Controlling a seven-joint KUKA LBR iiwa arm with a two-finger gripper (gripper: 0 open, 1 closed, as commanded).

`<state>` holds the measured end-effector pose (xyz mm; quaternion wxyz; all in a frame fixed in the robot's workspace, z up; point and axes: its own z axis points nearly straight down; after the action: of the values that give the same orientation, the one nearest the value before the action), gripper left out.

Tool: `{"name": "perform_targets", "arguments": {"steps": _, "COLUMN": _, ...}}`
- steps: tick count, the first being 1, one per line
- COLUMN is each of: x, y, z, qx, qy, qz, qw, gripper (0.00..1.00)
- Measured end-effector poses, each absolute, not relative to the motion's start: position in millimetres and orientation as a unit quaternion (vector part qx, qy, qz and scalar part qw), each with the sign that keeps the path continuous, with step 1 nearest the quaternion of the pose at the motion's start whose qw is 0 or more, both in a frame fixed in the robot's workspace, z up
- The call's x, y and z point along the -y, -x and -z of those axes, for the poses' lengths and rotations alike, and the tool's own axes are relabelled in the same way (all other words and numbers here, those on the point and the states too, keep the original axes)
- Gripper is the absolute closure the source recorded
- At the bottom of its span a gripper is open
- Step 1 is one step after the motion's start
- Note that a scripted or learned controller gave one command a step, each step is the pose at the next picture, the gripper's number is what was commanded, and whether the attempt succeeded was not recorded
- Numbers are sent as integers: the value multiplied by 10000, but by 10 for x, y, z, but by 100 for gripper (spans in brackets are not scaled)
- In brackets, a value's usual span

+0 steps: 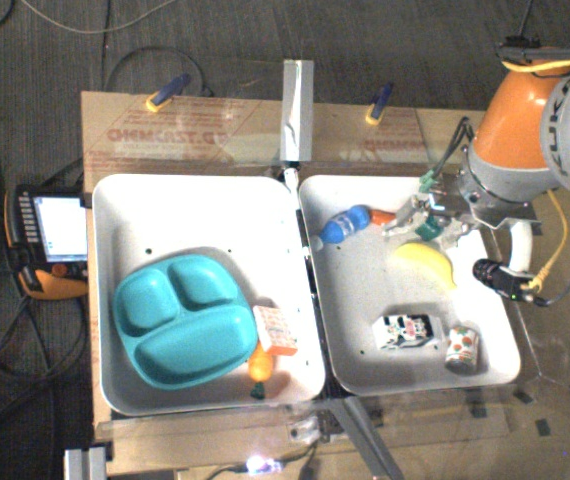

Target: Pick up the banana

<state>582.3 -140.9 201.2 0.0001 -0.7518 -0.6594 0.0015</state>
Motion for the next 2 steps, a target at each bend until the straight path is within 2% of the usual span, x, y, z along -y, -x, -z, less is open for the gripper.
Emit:
{"name": "perform_targets", "arguments": {"steps": 1, "x": 1406, "y": -5823, "z": -2011, "qx": 6595, "qy": 7517, "qz": -16, "qw": 5, "gripper": 0}}
{"name": "perform_targets", "arguments": {"steps": 2, "x": 2014, "y": -5508, "z": -991, "qx": 7744, "qy": 6327, "qz": 5, "qw": 14, "gripper": 0}}
